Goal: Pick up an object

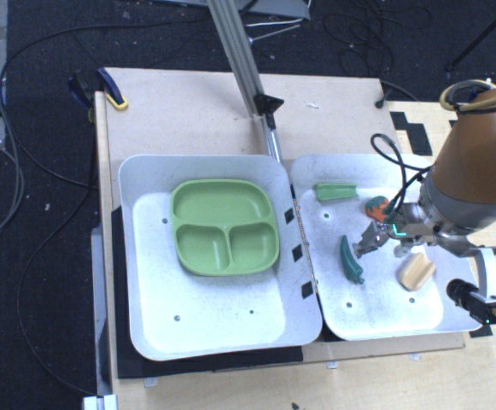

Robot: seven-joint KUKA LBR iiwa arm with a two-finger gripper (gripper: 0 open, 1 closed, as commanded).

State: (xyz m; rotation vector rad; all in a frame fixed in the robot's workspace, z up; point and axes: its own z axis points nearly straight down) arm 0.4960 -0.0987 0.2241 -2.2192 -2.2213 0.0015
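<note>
Objects loose in right bin (350,319): dark green curved piece (350,260), light green piece (335,192) near far wall, tan block (417,272), small orange item (376,203). Gripper (376,239) low between curved piece and block, likely lining up on the former. Finger state: cannot tell. Nothing visibly held. Left bin (196,314) holds green divided tray (225,226).

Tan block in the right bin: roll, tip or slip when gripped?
The tan block looks flat-faced and chunky, so it probably won't roll. It seems to lie low on the right bin, so tipping looks unlikely. It looks like wood: probably rigid, light.
</note>
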